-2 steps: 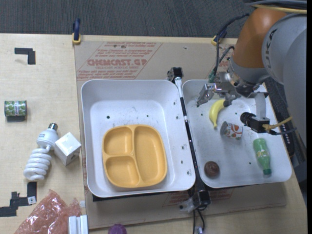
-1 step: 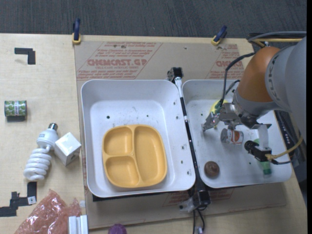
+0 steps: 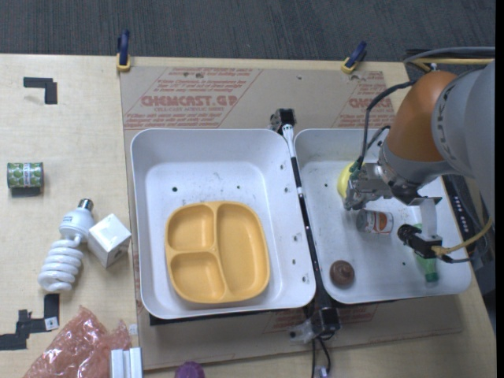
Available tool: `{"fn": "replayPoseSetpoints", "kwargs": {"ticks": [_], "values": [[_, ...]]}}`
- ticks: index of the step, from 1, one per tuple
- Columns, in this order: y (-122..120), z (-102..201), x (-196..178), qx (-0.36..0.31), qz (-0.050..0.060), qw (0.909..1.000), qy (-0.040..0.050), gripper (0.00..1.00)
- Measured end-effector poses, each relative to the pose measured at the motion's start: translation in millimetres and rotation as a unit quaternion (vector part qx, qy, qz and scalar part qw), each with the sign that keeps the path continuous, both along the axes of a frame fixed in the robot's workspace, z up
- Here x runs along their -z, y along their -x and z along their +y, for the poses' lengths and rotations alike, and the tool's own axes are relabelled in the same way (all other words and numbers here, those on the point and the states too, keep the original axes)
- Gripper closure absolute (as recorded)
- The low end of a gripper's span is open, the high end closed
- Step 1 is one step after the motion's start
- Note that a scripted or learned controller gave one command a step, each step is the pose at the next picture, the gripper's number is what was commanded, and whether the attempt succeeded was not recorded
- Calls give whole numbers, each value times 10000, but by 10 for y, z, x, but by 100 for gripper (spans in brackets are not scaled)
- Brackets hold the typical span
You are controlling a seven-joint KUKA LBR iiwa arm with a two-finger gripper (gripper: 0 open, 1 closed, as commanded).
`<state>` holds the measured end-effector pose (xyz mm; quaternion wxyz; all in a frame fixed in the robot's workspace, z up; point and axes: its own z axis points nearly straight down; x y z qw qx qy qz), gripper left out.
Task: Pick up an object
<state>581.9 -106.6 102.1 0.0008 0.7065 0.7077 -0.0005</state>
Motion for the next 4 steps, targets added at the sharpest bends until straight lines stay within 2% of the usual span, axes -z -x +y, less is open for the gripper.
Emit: {"fn": "replayPoseSetpoints", "kwargs": {"ticks": [1,2,3,4], "values": [[0,0,0,0,1,10000,0,0],[-6,-6,-99,-5,-7,10000,6,100],[-6,-5,-99,-5,-6,10000,6,0],[369,35,99,16,3,10000,-9,0]]}}
